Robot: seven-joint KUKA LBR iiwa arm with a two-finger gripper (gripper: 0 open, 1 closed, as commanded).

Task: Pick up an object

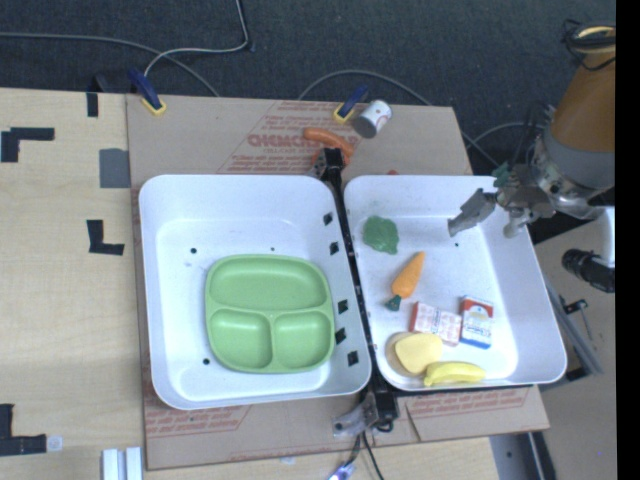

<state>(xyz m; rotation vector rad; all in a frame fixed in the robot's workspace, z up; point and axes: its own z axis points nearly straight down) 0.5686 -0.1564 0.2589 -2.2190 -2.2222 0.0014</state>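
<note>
Frankly, nothing is picked up yet. My gripper (487,211) hangs over the far right part of the shallow white right-hand bin (520,298), coming in from the right below the grey arm with its orange band (588,108). The two fingers look spread apart, one reaching left over the bin floor and the other nearer the wrist, with nothing between them.

The candidates all lie in that same bin, left of and nearer than my fingers. The green broccoli-like toy (380,234) sits at the far left of the bin, and just nearer than it lies the orange toy carrot (407,275), tilted. Nearer still are the small red-and-white carton (435,322) and, just to its right, the red, white and blue carton (477,322). At the near edge rest the pale yellow rounded toy (417,352) and the yellow toy banana (455,373), touching or almost so.

The left-hand white bin (165,298) holds a light green three-compartment plastic tray (270,311).

So, as I judge it, the whole job remains: choosing a piece, descending, closing on it and lifting.
</note>
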